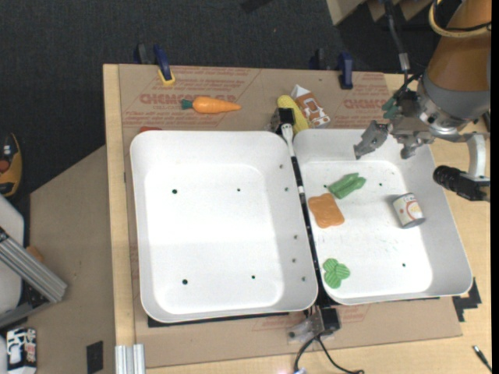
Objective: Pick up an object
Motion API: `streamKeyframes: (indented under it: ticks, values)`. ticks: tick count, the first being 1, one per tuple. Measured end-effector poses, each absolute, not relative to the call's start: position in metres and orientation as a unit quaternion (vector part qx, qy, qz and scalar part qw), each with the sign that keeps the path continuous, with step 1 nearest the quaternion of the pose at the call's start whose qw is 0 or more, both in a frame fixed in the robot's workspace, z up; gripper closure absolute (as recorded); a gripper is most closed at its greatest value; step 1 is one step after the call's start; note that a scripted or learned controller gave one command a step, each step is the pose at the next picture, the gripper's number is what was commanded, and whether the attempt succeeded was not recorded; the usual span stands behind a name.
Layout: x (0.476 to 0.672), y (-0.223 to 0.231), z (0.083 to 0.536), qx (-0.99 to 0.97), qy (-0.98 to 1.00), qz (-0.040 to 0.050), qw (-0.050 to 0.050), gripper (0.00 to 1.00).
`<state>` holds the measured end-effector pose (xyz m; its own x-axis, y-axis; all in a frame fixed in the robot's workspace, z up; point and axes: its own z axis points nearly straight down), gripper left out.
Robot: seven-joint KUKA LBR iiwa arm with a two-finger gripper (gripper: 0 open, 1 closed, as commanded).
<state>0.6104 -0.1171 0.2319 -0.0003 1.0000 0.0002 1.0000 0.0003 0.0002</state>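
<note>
In the right-hand shallow white bin lay four small things, any of which might be picked up. A long green pod-shaped toy sat toward the far middle of the bin, and just in front of it, nearly touching, lay a flat orange slab-shaped piece close to the bin's left wall. A small grey and white can lay on its side nearer the right wall, apart from the others. A leafy green toy rested at the near left corner.

The two-finger gripper hung over the far edge of that bin, above and beyond the pod. Its two grey fingers were spread well apart, with nothing between them. The grey arm with its orange band reached in from the right.

The left-hand white bin adjoined the first along a shared edge. Beyond the bins, on the brown cardboard-covered bench, lay an orange toy carrot with a green top, and near the far end of the seam between the bins sat a yellow and black object beside a small printed packet. Blue clamps held the board's far edge.
</note>
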Motion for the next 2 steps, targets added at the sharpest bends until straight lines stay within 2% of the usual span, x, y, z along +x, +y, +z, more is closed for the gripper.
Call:
streamKeyframes:
  ticks: [1,2]
  values:
    - [0.644,-0.009,0.182,0.703,0.711,0.0005,-0.002,0.0]
    - [0.668,0.083,0.206,0.704,0.71,0.0028,0.001,0.0]
